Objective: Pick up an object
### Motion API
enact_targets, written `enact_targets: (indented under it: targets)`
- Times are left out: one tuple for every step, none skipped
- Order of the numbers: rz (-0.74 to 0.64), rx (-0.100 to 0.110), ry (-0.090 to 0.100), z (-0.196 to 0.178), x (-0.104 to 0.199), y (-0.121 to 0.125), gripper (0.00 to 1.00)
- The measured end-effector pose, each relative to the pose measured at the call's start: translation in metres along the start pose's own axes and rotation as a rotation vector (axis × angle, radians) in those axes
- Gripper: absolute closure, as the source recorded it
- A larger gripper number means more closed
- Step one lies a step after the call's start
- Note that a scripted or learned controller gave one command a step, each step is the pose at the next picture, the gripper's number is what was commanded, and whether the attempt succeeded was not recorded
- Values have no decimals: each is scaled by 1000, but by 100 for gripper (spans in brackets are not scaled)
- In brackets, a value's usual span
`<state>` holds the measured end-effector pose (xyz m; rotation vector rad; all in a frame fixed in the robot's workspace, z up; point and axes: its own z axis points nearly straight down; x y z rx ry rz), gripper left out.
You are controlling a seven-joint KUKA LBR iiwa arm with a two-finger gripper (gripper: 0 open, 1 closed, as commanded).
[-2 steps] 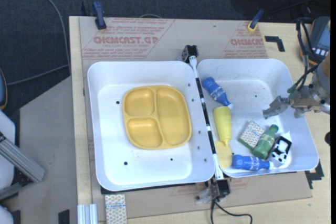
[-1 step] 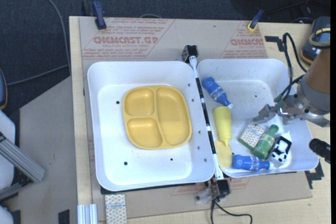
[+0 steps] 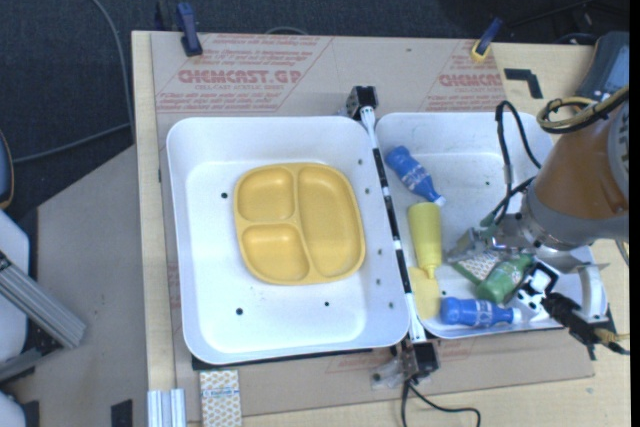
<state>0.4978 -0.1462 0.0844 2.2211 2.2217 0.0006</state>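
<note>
Down in the right bin (image 3: 470, 137), the claw (image 3: 497, 253) is hanging low over a small heap of things near the bin's front corner, with the arm (image 3: 583, 185) leaning in over them from the right. Whether the claw is open or closed I cannot tell; its tips are blurring into the clutter beneath.

Right under it a green object (image 3: 503, 280) is lying beside a speckled flat piece (image 3: 478, 265), and this green thing is looking like the likeliest target. It is appearing small and probably light, perhaps plastic with a smooth skin that could slip, so a grasp across its narrower width should be serving best.

Nearby, a yellow bottle (image 3: 426, 233) is lying lengthwise along the bin's left wall, a blue bottle (image 3: 412, 172) is resting tilted behind it, and a second blue bottle (image 3: 477, 313) is lying along the front rim. All three are seeming rigid, rounded and prone to rolling, best taken across the body.

Over in the left bin (image 3: 200, 215) a yellow divided plate (image 3: 298, 221) is sitting flat, stiff but awkward to pinch except at its rim.
</note>
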Motion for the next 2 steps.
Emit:
enact_targets:
  targets:
    - [0, -2, 0, -10, 0, 0, 100]
    - [-1, 0, 1, -100, 80, 26, 100]
